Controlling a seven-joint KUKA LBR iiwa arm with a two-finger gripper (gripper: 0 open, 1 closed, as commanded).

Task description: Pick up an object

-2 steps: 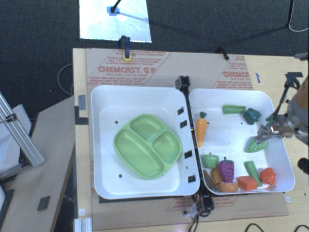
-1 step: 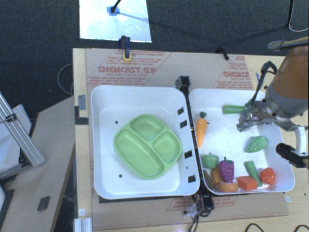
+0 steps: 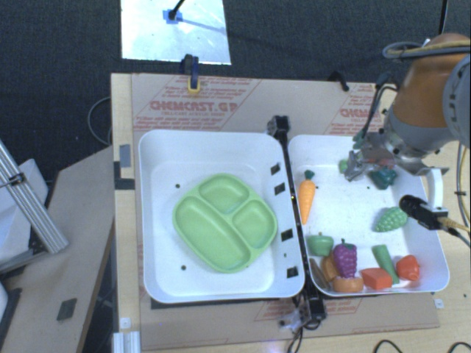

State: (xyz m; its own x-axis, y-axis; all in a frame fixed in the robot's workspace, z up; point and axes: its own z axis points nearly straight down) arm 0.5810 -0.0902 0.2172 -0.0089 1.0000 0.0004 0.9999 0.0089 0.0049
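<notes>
My gripper (image 3: 359,165) hangs low over the back of the right bin (image 3: 441,271), below the grey arm and its orange band. A teal toy (image 3: 383,176) lies just to its right, partly under the wrist. A small green piece (image 3: 344,166) shows at the gripper's left side; whether it is touched is unclear. Lying further forward in the same bin are an orange carrot (image 3: 306,199), a green grape bunch (image 3: 391,219) and a purple grape bunch (image 3: 344,257).
Along the right bin's front wall lie a green pepper (image 3: 320,243), a red block (image 3: 376,277), a green pod (image 3: 385,260) and a red tomato (image 3: 408,268). The left bin (image 3: 158,160) holds a green divided plate (image 3: 224,222). A black divider (image 3: 288,197) separates the bins.
</notes>
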